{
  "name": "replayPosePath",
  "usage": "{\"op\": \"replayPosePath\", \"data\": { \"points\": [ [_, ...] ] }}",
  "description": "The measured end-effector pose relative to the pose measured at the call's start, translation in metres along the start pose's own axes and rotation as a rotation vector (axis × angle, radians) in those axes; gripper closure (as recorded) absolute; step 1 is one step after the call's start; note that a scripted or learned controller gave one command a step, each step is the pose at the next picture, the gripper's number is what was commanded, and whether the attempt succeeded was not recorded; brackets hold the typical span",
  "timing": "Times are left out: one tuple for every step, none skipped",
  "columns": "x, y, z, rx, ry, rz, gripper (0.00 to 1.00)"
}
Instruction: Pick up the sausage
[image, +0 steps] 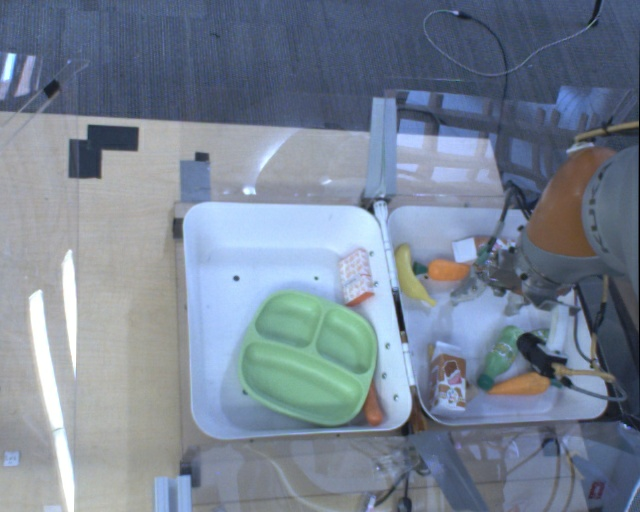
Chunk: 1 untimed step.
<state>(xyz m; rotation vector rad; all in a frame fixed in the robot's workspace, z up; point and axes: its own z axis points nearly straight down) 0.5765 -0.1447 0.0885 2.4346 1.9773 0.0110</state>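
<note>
The camera view shows the sausage (373, 406) low in the left bin (215, 300), near its bottom right corner. It is a small reddish stick, squeezed between the green plate (308, 357) and the bin wall. Part of it hides under the plate rim.

It looks light, a bit soft and smooth, so it may slip. The best hold is likely across its middle.

Its long side runs up and down the frame, leaning a little.

The gripper (478, 283) hangs over the right bin (440, 420), well apart from the sausage. I cannot tell if it is open or closed.
</note>
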Motion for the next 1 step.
{"op": "replayPosePath", "data": {
  "points": [
    [-0.0384,-0.0004,-0.0002,-0.002,-0.003,-0.047,0.0]
  ]
}}
